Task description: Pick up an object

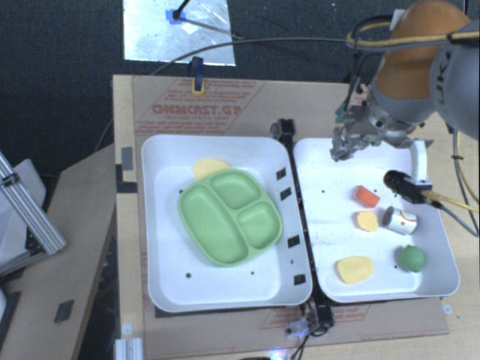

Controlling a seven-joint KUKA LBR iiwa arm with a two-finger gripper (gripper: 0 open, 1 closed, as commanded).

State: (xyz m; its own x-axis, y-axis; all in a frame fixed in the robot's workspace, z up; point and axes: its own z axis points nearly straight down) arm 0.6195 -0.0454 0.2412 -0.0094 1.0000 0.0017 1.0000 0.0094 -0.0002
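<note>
Reaching in from the right, the gripper (343, 150) hangs over the right bin's (324, 201) far-left corner, holding nothing visible.

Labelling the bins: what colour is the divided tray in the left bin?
Light green; the divided tray shows plainly in the camera view, lying in the left bin.

1. I see smooth white plastic bins (225, 297), faintly glossy.
2. The green divided tray (229, 216) looks like matt plastic.
3. The counter (202, 107) reads as printed brown cardboard.
4. A foil-like sheet (178, 19) shines, crinkled.
</note>
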